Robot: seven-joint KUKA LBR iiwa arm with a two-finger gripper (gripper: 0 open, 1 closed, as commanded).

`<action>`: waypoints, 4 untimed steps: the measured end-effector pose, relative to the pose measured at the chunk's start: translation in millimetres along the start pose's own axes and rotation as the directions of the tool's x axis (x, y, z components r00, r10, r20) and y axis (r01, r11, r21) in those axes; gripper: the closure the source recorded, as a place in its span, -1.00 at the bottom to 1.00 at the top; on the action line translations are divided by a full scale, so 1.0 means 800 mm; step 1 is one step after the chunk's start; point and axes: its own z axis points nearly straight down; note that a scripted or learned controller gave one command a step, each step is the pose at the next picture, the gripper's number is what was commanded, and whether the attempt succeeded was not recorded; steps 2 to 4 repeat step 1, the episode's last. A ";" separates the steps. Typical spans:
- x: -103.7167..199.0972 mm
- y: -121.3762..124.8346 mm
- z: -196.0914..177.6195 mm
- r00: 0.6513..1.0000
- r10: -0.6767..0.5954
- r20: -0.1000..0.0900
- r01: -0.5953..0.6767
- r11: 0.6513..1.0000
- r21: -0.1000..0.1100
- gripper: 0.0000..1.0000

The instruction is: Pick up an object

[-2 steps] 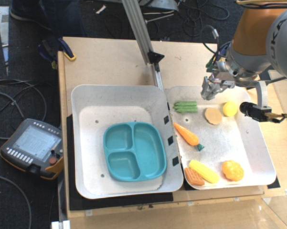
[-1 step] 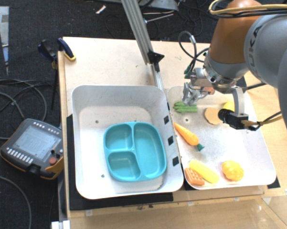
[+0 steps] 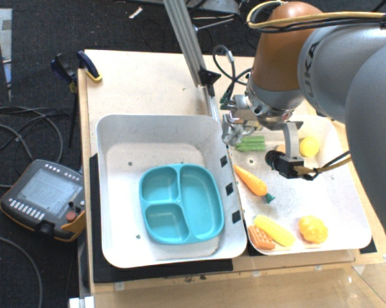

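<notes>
Am hovering my gripper over right bin's far-left corner, beside green vegetable: likely target. Cannot tell gripper state. Carrot, banana lying nearer, untouched.

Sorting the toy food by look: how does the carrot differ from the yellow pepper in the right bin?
The carrot is orange, long and tapered with a green tip; the pepper is yellow, squat and lumpy. The carrot lies near the bin's left wall; the pepper sits near its front right. Both lie untouched.
</notes>
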 end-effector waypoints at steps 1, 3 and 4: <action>0.061 -0.011 0.009 1.000 0.000 0.000 0.000 1.000 0.000 1.00; 0.061 -0.011 0.009 1.000 0.000 0.000 0.000 1.000 0.000 1.00; 0.061 -0.011 0.009 1.000 0.000 0.000 0.000 1.000 0.000 1.00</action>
